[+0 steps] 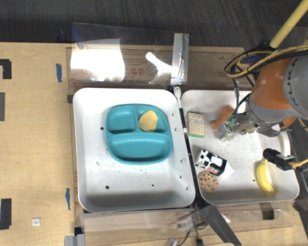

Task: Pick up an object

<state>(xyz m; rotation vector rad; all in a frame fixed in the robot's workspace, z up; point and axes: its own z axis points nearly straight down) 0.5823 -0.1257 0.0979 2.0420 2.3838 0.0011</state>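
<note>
The bench carries two shallow white bins side by side: the left bin [87,152] occupies the centre of the frame and the right bin [241,183] the centre right. In the left bin a teal divided tray [136,147] holds a yellow potato-like item [148,120] in its upper right compartment, which keeps that item clear of the working area. The candidate objects for the pick lie loose in the right bin: a waffle-patterned block [196,124] near the dividing wall, an orange carrot-like piece [222,117] in the upper part, a black-and-white item [211,162] in the middle, a cookie [208,181] at the lower left, and a banana [264,177] at the lower right. The arm [277,91] enters from the right of the frame and places the gripper [231,128] just beside the lower end of the orange carrot-like piece, probably the intended target. Whether the gripper is open or closed cannot be determined, and no object is visibly held.
</note>
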